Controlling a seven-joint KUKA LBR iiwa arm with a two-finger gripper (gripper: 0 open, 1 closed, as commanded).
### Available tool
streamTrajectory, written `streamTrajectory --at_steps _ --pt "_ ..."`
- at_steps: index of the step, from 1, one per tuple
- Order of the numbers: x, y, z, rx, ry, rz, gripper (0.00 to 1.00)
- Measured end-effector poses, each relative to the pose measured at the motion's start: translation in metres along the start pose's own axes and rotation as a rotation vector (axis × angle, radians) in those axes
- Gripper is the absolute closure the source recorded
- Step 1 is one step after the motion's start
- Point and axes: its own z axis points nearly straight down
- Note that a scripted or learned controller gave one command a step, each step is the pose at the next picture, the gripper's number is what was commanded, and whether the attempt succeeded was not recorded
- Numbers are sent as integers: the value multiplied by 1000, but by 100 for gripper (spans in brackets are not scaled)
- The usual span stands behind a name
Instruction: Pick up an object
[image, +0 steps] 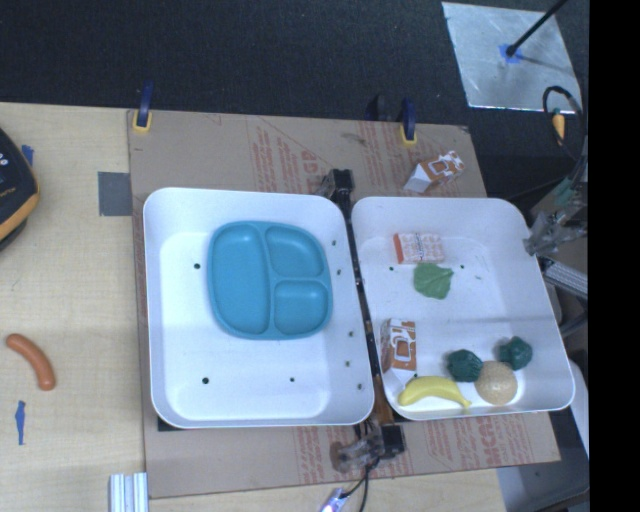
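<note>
The right bin (500, 225) holds several small objects. A white and orange packet (417, 246) lies near its back, with a flat green piece (433, 280) just in front of it. An orange and white carton (399, 345) lies by the left wall. Along the front are a yellow banana (433, 393), a tan ball (496, 383) and two dark green lumps (464, 364) (515, 352). The ball touches the nearer green lump.
The left bin (175, 300) holds a blue divided plate (269, 279). A small carton (435, 172) lies on the cardboard behind the right bin. A sausage (32, 360) lies on the bench at far left, and a yellow and black device (12, 190) sits at the left edge.
</note>
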Motion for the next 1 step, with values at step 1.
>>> streamTrajectory --at_steps 1 --pt "38 -53 89 2 1 0 0"
